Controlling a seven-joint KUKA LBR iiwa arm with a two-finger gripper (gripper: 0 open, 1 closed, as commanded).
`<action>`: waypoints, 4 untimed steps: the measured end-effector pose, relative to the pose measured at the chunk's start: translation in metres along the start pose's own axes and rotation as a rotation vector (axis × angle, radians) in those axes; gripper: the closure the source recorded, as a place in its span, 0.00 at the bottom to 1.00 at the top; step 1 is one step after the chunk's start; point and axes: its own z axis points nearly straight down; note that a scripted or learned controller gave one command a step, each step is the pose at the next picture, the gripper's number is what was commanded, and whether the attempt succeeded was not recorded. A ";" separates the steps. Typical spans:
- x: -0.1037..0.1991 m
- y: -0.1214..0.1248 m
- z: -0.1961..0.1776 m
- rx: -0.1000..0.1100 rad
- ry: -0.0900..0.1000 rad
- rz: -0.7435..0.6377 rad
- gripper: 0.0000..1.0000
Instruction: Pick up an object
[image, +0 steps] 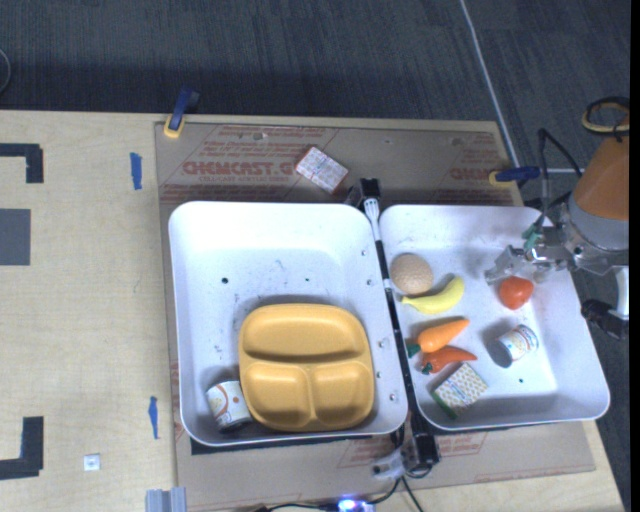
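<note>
The tomato (515, 292) sits in the right bin (590, 400), near its far right side — my pincer (522, 258) hangs just above it, and whether it is wide or narrow I cannot tell. I judge a straight drop, centred on it, works best. Around it: a banana (437, 296), an egg-like ball (410, 271), carrots (443, 340), a small can (516, 343), a box (459, 385). Left bin (200, 240) — yellow tray (305, 362), a cup (226, 400).

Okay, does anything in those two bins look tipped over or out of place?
Yes. In the left bin, a small cup lies on its side, wedged beside the yellow tray. In the right bin, a small can lies tilted.
</note>
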 end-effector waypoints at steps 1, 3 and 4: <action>0.021 -0.022 0.011 0.012 0.005 0.003 0.00; 0.071 -0.088 0.011 0.006 0.001 0.006 1.00; 0.121 -0.022 0.021 0.006 0.000 0.004 1.00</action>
